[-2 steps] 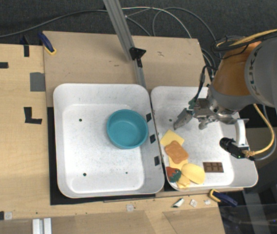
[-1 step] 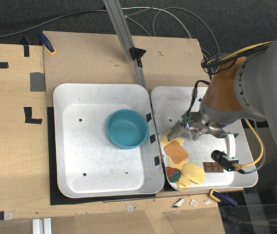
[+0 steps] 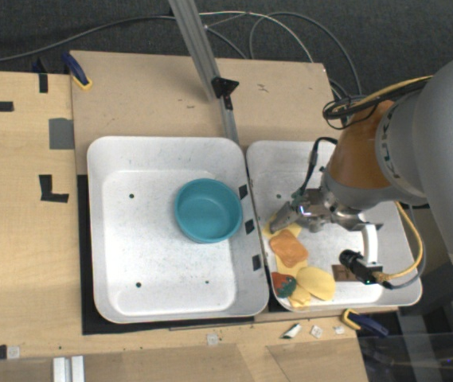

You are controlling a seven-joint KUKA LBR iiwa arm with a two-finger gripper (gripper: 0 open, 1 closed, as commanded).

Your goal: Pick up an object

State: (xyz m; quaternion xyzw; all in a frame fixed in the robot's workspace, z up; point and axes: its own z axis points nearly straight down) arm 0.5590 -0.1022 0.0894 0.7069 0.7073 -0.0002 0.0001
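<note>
Down front in the right bin (image 3: pixel 385 297) sit the small bits: a pale yellow piece (image 3: pixel 315 283) touching a green-and-red bit (image 3: pixel 284 286) at its left, w/ an orange piece (image 3: pixel 289 249) just above. Gripper (image 3: pixel 294 213) hangs low over that bin's left half, right by the orange piece's upper edge — can't tell whether it has hold of anything or how wide it's set, view's too blurry. Over in the left bin (image 3: pixel 115 237) a teal bowl (image 3: pixel 207 210) sits upright near the right wall, well apart from the arm, on the wooden worktop (image 3: pixel 19 134).
</note>
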